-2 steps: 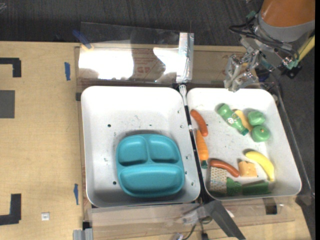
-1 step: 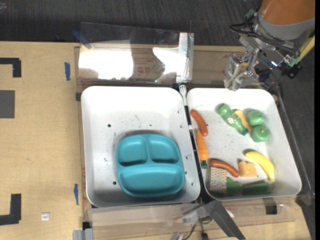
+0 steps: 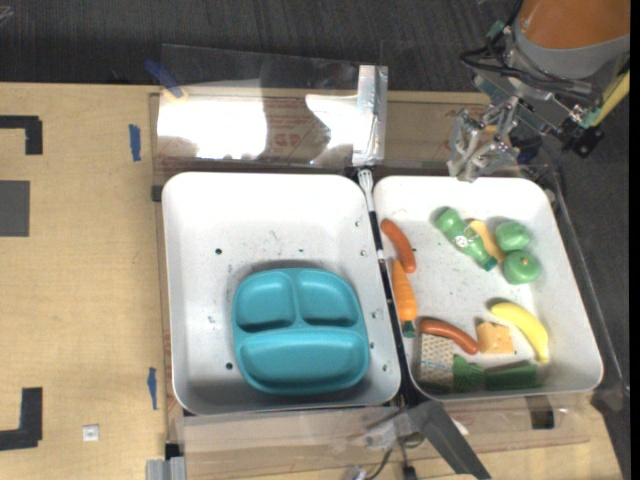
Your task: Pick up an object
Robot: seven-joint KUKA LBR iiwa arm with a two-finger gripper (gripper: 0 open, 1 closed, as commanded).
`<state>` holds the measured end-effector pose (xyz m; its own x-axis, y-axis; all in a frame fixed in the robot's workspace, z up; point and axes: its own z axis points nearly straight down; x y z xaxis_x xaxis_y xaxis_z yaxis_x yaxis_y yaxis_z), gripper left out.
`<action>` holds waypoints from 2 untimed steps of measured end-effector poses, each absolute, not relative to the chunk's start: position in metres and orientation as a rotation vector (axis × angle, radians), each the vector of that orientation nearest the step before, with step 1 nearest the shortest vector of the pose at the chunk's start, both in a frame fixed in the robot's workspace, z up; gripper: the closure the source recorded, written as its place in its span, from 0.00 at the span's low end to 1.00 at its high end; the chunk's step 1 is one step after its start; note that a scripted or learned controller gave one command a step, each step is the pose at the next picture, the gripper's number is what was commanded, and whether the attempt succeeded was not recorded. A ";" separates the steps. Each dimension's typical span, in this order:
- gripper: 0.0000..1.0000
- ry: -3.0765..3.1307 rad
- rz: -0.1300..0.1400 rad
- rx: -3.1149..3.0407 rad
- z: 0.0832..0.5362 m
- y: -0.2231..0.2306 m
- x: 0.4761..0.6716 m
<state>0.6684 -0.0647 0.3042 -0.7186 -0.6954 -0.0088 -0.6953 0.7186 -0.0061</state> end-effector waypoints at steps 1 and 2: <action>1.00 2.870 0.000 -1.264 0.292 -0.062 0.668; 1.00 2.809 -0.004 -1.383 0.301 -0.054 0.668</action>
